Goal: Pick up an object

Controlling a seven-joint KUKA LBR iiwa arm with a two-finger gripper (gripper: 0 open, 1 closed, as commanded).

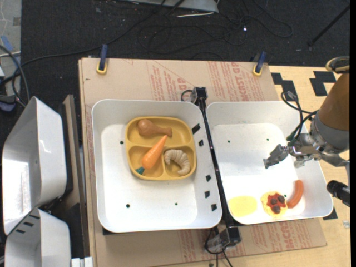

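Camera view, looking down on the cardboard-topped counter (167, 77), and here is the grey arm with its orange band (339, 107) reaching in from the right over the right-hand shallow white bin (245, 132). The two-finger gripper (273, 158) hangs above the bin's bare middle, dark tips pointing left, and whether the fingers are apart or together I cannot tell from this angle; nothing shows between them, so call it empty-handed. Candidates for the pick sit along the near edge of that bin: a slim orange-red toy sausage (295, 194), a small red and dark toy food piece (274, 202) just beside it, and a flat pale yellow disc (243, 206) further left. The sausage looks like the nearest target, lying below and slightly right of the gripper in this view, towards the bin's near wall, its long axis running upright with a slight lean to the right. So the move ahead, by my reading, is a pull back towards that near edge and a drop, with the fingers set across the sausage's short side. Over in the left-hand white bin (111, 166) sits a yellow divided plate (133, 152) holding a brown toy drumstick (153, 128), an orange toy carrot (154, 153) and a pale curled toy shrimp (178, 159), well apart from the gripper.
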